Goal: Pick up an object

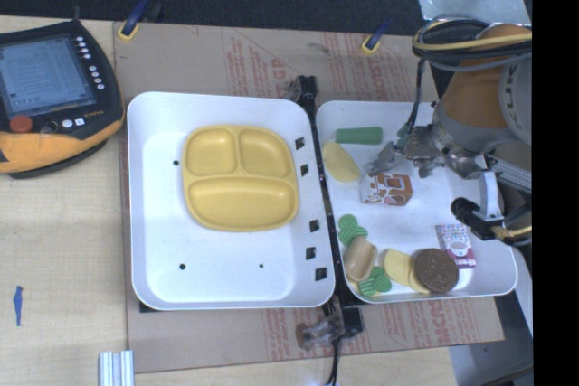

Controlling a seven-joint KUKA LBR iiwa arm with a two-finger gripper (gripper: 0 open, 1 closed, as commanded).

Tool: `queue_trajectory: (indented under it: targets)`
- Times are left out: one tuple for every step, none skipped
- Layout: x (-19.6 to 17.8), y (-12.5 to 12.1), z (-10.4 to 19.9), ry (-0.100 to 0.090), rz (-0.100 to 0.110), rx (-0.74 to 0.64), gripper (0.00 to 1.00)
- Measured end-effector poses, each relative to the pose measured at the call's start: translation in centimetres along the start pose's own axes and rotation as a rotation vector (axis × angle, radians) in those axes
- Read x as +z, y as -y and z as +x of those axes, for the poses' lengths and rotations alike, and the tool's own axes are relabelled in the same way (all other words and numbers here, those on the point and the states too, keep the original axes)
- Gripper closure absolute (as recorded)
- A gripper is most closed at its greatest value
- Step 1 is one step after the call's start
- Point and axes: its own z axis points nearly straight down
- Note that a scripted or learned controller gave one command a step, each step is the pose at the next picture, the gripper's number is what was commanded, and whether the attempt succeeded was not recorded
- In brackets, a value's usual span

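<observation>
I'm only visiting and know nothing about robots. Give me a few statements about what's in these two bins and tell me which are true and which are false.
1. The yellow divided plate lies in the left bin. True.
2. The green block sits on the plate. False: it lies in the right bin, near the far wall.
3. The gripper hovers over the right bin. True.
4. The brown round cookie is at the right bin's far end. False: it is near the front wall.
5. A handheld control tablet rests left of the bins. True.
</observation>
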Motion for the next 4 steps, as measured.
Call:
queue_trajectory:
  targets:
    - [1.0, 1.6, 0.0, -0.002, -0.013, -0.002, 0.0]
    - [0.4, 9.2, -5.1, -0.001, 0.008, 0.005, 0.0]
    - [2.3, 1.8, 1.3, -0.004, 0.018, -0.011, 0.0]
    - [2.2, 8.2, 2.3, -0.006, 0.03, -0.001, 0.0]
